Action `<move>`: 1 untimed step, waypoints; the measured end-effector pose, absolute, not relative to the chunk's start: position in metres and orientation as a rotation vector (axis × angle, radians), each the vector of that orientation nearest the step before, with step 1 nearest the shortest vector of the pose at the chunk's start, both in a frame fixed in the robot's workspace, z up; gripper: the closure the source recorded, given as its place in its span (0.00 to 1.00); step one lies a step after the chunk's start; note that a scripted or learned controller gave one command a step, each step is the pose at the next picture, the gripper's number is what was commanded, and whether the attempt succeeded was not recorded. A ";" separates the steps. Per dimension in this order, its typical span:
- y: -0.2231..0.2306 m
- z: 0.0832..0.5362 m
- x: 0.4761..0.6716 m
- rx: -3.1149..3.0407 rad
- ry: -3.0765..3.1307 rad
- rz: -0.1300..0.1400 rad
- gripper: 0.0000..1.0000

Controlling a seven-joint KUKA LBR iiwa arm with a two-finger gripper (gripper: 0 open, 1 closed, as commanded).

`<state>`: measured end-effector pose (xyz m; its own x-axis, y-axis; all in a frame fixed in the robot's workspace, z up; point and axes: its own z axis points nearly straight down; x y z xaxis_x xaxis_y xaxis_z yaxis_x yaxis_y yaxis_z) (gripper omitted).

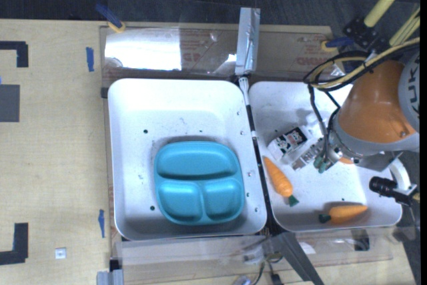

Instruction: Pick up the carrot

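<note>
Two carrots lie in the right bin (280, 100). One carrot (279, 178) sits near the bin's left wall, orange, with its green end pointing toward the front. The other carrot (343, 212) lies along the front wall at the right. My gripper (297, 148) hangs over the middle of this bin, just up and to the right of the first carrot and apart from it. Its fingers (288, 140) stand open, with nothing between them. The arm's orange band (373, 110) hides the bin's right side.
The left bin (133, 103) holds a blue divided plate (199, 180). A metal divider post (247, 37) stands behind the wall shared by the two bins. Cables (340, 67) trail behind the arm at the right.
</note>
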<state>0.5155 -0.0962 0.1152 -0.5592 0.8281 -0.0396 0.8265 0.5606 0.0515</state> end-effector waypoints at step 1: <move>-0.096 0.115 0.515 1.446 2.724 0.040 0.00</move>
